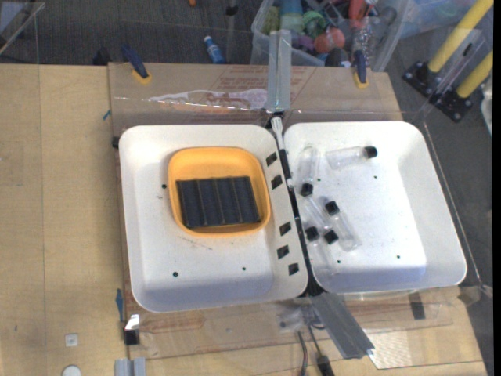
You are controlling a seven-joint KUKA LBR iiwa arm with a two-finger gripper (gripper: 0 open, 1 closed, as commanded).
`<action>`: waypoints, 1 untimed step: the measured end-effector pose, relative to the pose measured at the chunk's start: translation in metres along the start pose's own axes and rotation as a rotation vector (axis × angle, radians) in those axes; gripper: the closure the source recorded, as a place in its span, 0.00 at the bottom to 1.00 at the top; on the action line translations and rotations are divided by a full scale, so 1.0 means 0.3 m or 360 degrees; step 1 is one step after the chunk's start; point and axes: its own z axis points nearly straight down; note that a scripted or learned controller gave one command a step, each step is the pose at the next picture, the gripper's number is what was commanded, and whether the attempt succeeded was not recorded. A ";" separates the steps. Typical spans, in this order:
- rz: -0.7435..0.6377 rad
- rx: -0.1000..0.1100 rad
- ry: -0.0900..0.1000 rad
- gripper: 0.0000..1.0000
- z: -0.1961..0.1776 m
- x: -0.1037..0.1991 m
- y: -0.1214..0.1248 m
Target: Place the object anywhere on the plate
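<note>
An orange, rounded-square plate lies in the left white bin, a little left of the divider. A black ribbed slab lies flat on the plate and covers most of its middle. In the right white bin lie several clear plastic vials with black caps. One vial rests near the back, another lies close to the divider, and a cluster sits at the bin's left middle.
A metal divider with black tabs separates the two bins. Behind them lie a brown board with tape and a clear tub of coloured toys. Wooden bench extends to the left.
</note>
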 end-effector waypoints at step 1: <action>-0.0092 -0.0003 -0.0001 1.00 0.000 0.002 0.003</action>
